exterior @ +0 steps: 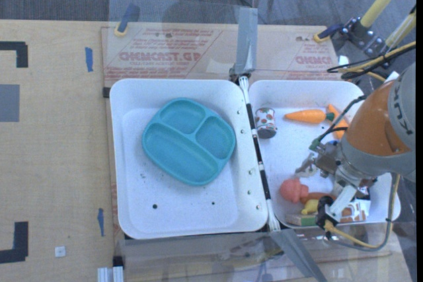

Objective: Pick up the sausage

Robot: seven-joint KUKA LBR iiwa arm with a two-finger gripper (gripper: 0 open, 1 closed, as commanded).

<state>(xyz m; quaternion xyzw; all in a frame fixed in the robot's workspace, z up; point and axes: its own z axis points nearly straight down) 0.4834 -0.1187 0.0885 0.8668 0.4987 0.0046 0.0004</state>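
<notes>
The robot arm (377, 135) hangs over the right bin (281, 90), its hand (313, 166) just above the reddish sausage (292, 189) lying near the bin's front edge. Whether the hand is spread or pressed together cannot be told. A carrot (305, 116) lies behind it, and a blue divided plate (190, 141) sits in the left bin (120, 142).

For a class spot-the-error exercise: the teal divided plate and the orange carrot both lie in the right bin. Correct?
Not quite. The camera view shows the teal divided plate in the left bin; the orange carrot does lie in the right bin.
</notes>
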